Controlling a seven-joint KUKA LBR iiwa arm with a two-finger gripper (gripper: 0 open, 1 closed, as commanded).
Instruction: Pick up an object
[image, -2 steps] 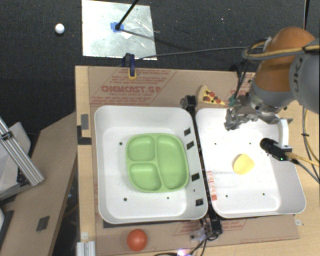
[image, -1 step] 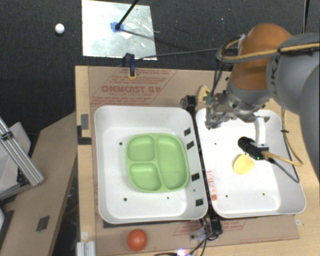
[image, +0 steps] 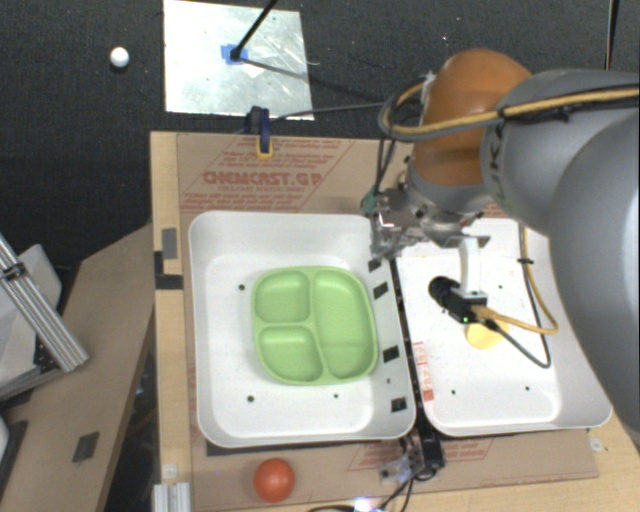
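Jaws: spread or pressed together, cannot tell (tucked under the wrist); they sit over the divide between the bins, far end. Nearest target: green divided plate (image: 315, 325), flat in the left bin (image: 218, 392). Judged light, stiff, slick; pinch its raised rim. Arm (image: 570, 170) reaches in from the right, wrist tipped down.

A: What colour is the divided plate (image: 315, 325)?
B: Plain pale green, against a white left bin (image: 220, 250).
A: The lump (image: 483, 337) in the right bin (image: 520, 400)?
B: Yellow, on white. The ball (image: 273, 479) is orange-red, the board (image: 300, 165) brown with red lettering
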